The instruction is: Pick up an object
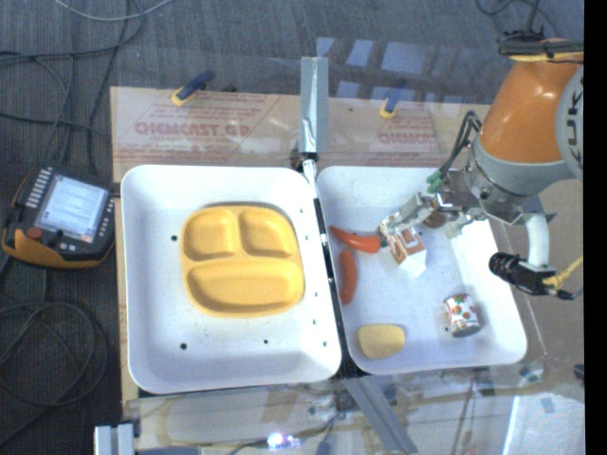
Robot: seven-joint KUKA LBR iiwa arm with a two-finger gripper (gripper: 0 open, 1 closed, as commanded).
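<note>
The hand (406, 227) sits over a small white-and-red carton (409, 250); its grip cannot be told. The carton lies mid right bin (493, 349), sausages (353, 254) just left, open floor toward the right wall.

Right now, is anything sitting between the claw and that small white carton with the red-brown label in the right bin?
Nothing visible does. The claw is directly over the small white carton with the red-brown label. The orange hot dog lies just to its left, close enough to get nudged.
</note>
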